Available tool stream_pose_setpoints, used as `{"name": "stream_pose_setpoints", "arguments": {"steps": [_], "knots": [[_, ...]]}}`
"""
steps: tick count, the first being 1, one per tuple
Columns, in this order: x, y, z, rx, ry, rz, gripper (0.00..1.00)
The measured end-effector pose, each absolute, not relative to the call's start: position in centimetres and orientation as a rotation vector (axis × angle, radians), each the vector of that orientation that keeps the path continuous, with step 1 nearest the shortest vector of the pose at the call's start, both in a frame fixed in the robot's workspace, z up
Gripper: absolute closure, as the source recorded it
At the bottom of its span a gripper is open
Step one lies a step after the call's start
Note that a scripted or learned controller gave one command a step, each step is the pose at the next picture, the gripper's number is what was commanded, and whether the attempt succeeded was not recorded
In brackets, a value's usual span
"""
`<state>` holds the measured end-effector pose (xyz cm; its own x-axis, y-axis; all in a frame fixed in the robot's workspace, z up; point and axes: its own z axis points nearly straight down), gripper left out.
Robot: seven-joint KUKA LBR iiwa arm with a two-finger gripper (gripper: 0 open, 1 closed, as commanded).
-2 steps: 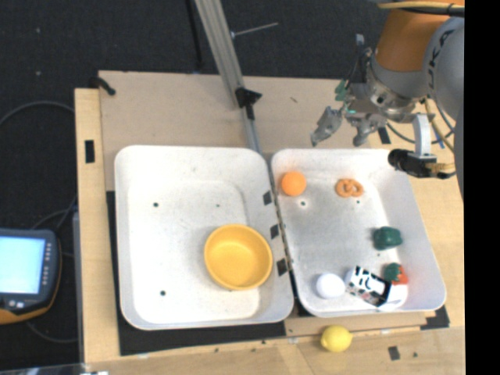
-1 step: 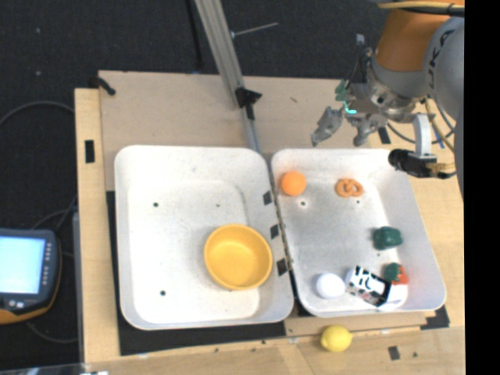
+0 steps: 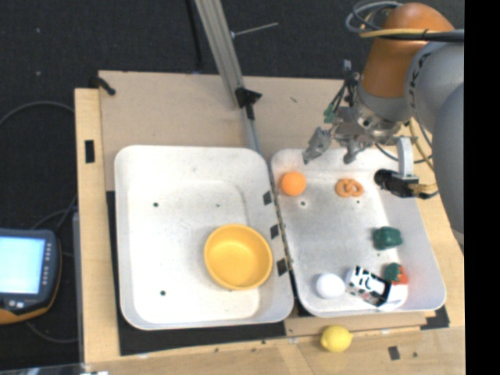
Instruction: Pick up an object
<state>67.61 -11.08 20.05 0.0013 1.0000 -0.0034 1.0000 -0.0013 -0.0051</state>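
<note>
Hanging above the far edge of the right white shallow bin (image 3: 406, 233), the hand (image 3: 334, 150) has its two fingers apart, with nothing between them. Just below it in this bin lie a small orange ball (image 3: 293, 183) and an orange ring-shaped piece (image 3: 349, 187), near each other. Further toward the near side are a dark green lump (image 3: 387, 237), a white ball (image 3: 330, 285) and a black-and-white patterned object (image 3: 369, 283) touching a red and green piece (image 3: 393, 273). The left white bin (image 3: 156, 186) carries a yellow plastic bowl (image 3: 237, 256). A yellow lemon-like ball (image 3: 336, 338) rests on the surface (image 3: 172, 108) outside the bins.
</note>
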Motion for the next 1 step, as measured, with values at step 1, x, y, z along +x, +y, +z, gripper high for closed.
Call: {"name": "stream_pose_setpoints", "arguments": {"steps": [1], "knots": [[67.05, -11.02, 14.22, -2.225, -2.220, -0.001, 0.00]]}}
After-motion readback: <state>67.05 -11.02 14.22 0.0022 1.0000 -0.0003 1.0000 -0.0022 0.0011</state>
